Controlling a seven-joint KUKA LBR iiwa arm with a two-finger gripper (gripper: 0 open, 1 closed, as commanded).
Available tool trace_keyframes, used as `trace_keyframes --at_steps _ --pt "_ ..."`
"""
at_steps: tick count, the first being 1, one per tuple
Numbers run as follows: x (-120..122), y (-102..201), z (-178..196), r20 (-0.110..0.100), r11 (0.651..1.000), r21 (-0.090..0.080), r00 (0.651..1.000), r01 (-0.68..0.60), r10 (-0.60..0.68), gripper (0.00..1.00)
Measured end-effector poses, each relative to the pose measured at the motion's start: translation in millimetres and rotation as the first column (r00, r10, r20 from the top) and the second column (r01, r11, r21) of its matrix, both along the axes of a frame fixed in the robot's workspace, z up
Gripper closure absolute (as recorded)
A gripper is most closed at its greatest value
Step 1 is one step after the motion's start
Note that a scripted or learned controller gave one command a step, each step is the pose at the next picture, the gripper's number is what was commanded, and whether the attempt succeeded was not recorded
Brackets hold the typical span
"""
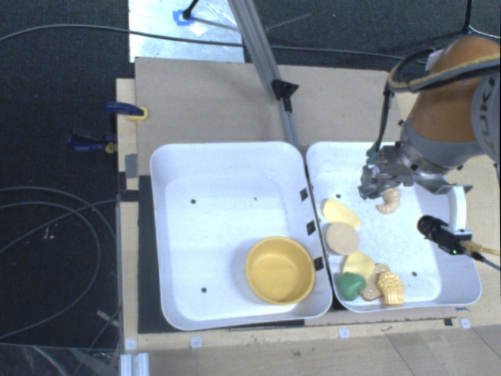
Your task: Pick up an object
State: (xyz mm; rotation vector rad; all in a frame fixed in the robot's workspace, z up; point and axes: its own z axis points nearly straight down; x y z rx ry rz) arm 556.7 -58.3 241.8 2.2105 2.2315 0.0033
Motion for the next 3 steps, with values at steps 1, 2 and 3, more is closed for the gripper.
trace_keyframes --at_steps 1,2,3 --pt "22.7 52.6 7.2 0.002 1.000 0.001 1.000 -0.002 0.002 1.00" --pt "38.0 104.3 9.8 0.002 1.000 0.001 1.000 -0.002 0.002 1.00" --pt "55.1 150.3 4.2 0.001 1.000 0.001 1.000 0.000 0.000 1.00"
